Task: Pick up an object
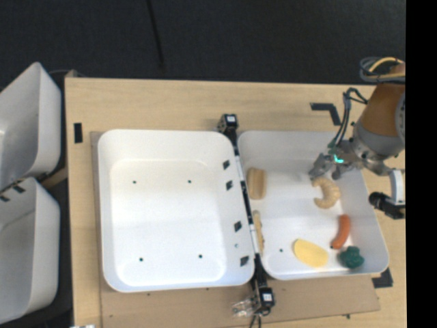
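Gripper (328,170): over rt bin, far-right part; fingers spread apart, nothing betw. them.
Beige curved pc (328,195): rt bin, just below gripper.
Tan block (255,183): rt bin, by left wall.
Orange sausage (341,231): rt bin, near-right.
Yellow pc (311,253): rt bin, near edge.
Green obj (352,257): rt bin, near-right corner.
Left bin (102,183): on counter (157,104), beside rt bin (273,149).

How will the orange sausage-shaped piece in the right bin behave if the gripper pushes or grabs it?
The orange sausage-shaped piece looks rounded and elongated, so it will probably roll sideways if nudged. It looks smooth, so it may slip from a pinch unless gripped across its narrow width. It lies close to the green piece and the bin wall, so a push could jam it there.
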